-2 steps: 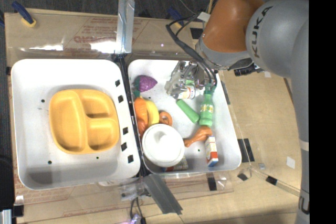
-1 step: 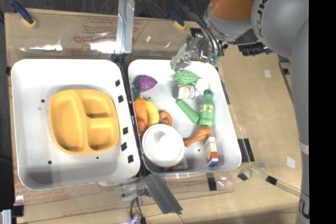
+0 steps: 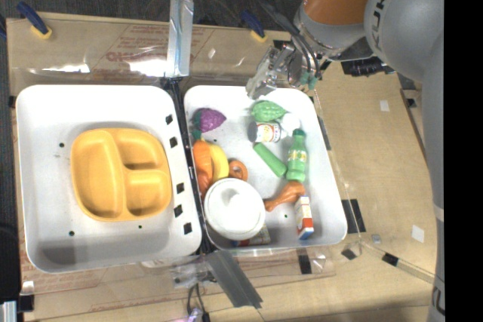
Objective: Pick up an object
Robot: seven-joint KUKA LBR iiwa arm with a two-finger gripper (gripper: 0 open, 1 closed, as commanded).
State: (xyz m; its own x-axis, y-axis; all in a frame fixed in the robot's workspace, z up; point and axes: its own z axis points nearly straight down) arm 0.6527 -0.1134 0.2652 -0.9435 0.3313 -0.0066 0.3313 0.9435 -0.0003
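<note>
Gripper [image 3: 264,83] hovers over far rim of right bin [image 3: 326,162], near its back edge, arm [image 3: 392,4] coming in from the right. Jaw state: can't tell, metal parts too cluttered and small to read, and nothing visibly held betw. them. So this looks like approach stage, pick not yet made.

Candidate objs all lie in right bin. Closest below gripper: green leafy toy veg [image 3: 269,111], w/ small tin can [image 3: 267,133] touching it just in front. Green bottle [image 3: 297,154] lies beside a green cucumber-like stick [image 3: 269,160]. Purple grapes [image 3: 210,119] sit near the divider; orange and yellow fruit [image 3: 208,161] lie below them. White bowl [image 3: 235,207] sits at near end, w/ a toy drumstick [image 3: 285,196] and a small red-and-white carton [image 3: 304,216] next to it. Left bin [image 3: 38,185] holds a yellow divided tray [image 3: 121,172].

Next move, as I judge it: drop straight down onto the leafy veg or the can. They touch, so aim needs to be clean or one gets nudged. Rim is close too, so wall clearance matters.
</note>
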